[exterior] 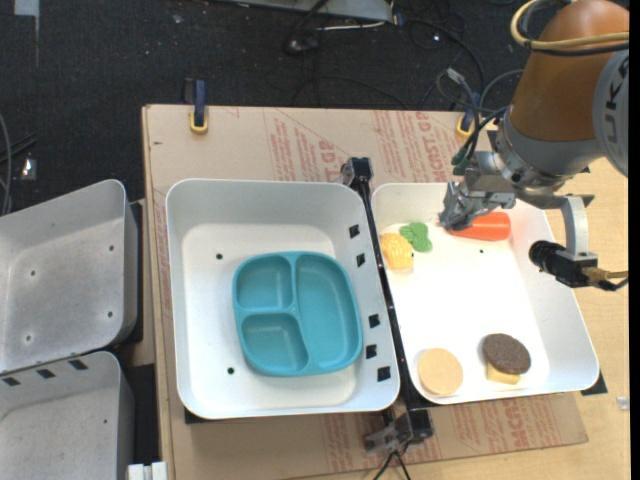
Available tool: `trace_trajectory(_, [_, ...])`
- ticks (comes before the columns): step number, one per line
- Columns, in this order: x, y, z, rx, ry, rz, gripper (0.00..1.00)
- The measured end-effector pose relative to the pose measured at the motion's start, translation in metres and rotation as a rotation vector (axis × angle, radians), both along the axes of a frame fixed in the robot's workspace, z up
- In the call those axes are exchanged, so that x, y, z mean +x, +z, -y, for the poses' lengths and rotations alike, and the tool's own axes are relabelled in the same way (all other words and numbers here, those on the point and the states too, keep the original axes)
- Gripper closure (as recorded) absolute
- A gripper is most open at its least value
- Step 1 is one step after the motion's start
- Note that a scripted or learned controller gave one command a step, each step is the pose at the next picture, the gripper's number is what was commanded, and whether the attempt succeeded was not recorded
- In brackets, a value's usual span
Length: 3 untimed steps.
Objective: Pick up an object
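Two shallow white bins sit side by side on the table (260,133), which is covered by a brown cardboard sheet with red print. The left bin (195,268) holds one thing: a teal divided plate (296,313) with three compartments, lying flat near the bin's middle and turned slightly askew. The right bin (560,318) holds the small items. Near its far left corner a yellow corn-like piece (397,253) lies just beside a small green leafy piece (416,237), the two touching or nearly so. Further right along the far wall lies an orange-red carrot-shaped object (487,228), on its side. At the near end of the bin a pale tan round disc (440,371) lies flat, and near it, to the right, sits a dark brown round disc (505,352) resting on a tan piece. The arm (570,78), grey with an orange upper section, reaches in from the right, and its hand (458,214) is lowered over the far part of the right bin, at the left end of the orange-red object and touching or overlapping it in this view. Whether the hand is released or clenched cannot be told from here, and nothing is clearly seen between its tips. A black bracket (560,256) hangs from the arm above the bin's right wall.
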<state>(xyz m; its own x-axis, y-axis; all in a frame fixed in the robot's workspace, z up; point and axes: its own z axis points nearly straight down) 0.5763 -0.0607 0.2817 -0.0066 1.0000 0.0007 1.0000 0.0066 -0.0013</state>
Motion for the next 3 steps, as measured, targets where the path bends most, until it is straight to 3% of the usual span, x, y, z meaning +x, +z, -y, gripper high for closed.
trace_trajectory(3, [0.003,-0.006,-0.147,-0.001,-0.002,0.001,1.0])
